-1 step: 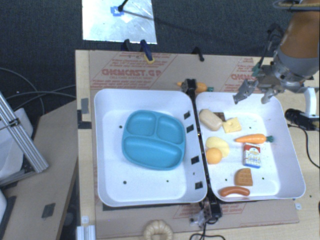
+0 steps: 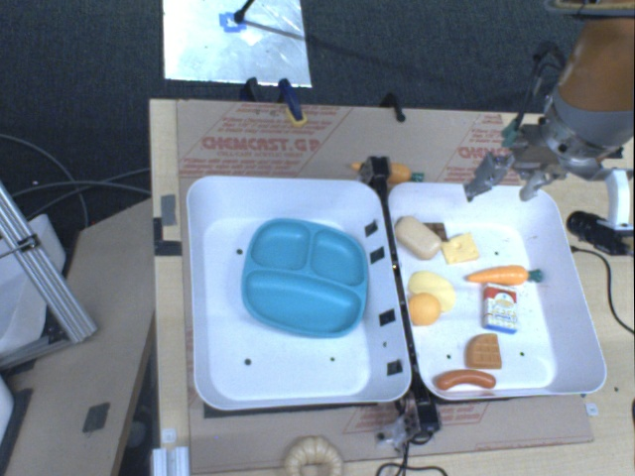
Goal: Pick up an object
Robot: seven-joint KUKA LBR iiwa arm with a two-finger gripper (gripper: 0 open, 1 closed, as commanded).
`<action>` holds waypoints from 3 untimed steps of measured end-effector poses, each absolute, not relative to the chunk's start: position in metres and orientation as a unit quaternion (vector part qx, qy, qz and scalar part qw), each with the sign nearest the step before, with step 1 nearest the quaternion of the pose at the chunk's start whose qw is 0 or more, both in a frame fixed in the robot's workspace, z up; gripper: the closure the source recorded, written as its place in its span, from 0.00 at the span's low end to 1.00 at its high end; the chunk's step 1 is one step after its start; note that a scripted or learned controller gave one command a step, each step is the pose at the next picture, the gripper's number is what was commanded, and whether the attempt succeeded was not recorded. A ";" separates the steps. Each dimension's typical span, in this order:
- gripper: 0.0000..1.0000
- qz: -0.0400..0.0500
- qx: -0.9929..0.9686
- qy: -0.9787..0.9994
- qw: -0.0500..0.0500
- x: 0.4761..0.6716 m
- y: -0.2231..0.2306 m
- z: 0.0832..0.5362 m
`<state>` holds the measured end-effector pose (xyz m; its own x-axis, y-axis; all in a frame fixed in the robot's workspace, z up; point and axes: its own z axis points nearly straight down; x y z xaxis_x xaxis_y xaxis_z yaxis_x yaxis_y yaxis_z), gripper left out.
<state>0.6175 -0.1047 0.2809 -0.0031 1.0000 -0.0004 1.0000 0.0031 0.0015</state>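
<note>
The claw (image 2: 508,178) hangs over the far edge of the right bin (image 2: 568,266), its two fingers spread apart with nothing between them, the grey arm (image 2: 595,87) reaching in from the right. Just below it, near the bin's far edge, lie a bread roll (image 2: 418,237) and a yellow cheese wedge (image 2: 459,249), close together. A carrot (image 2: 504,275) lies mid-bin towards the right wall, with a small red-and-white carton (image 2: 501,308) just beneath it. A pale lemon (image 2: 432,288) and an orange (image 2: 425,309) touch each other beside the divider. A brown cracker (image 2: 483,351) and a sausage (image 2: 464,380) sit by the near edge. Bare floor shows in the bin's near right corner. The left bin (image 2: 213,266) carries a blue divided plate (image 2: 306,276) at its centre, with open floor all round it.
</note>
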 end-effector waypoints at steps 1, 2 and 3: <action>0.00 -0.001 0.707 0.708 -0.001 0.625 -0.108 0.223; 0.00 -0.001 0.707 0.708 -0.001 0.619 -0.101 0.165; 0.00 -0.001 0.707 0.707 -0.001 0.613 -0.097 0.120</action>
<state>0.6130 -0.0972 0.1202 -0.0009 1.0000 0.0004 1.0000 0.0009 -0.0023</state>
